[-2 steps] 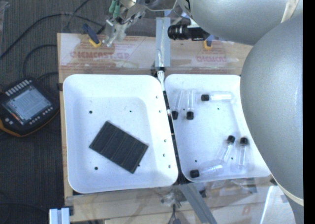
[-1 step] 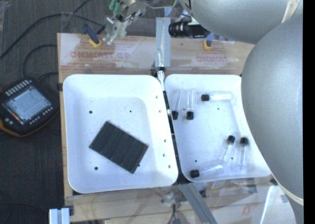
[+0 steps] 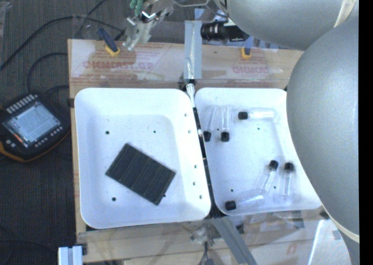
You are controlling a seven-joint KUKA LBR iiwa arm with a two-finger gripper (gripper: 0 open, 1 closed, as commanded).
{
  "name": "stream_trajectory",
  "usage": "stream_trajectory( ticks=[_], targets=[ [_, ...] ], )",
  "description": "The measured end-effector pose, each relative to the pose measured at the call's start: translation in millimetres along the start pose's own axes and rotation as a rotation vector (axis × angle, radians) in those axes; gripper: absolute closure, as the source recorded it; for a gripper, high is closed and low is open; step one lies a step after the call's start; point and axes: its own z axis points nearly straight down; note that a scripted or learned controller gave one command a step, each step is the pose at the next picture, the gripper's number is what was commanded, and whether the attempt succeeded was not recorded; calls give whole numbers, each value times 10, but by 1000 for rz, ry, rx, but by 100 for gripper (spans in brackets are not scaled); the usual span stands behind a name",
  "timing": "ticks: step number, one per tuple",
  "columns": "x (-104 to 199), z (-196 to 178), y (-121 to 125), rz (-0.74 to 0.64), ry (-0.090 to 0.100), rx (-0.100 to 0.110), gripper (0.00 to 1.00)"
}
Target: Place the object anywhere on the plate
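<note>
Camera view: the gripper (image 3: pixel 133 35) hangs above the bench's far edge, and I cannot tell its state. The plate (image 3: pixel 140 173) lies in the left bin (image 3: pixel 93 112), well below the gripper; the vials (image 3: pixel 256 115) lie below and right of it, in the right bin (image 3: pixel 285 141).

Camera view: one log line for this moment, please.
gripper: above the bench's far edge, beyond both bins | plate: dark, flat in left bin, bare | vials: loose in right bin | placement: not done
</note>
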Motion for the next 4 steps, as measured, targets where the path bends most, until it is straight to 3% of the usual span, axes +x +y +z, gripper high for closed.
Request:
stream_trajectory(
  ticks=[1,4],
  targets=[
    [173,-23,4,-804,7,-16,100],
    [153,-224,55,-803,14,-22,100]
  ],
)
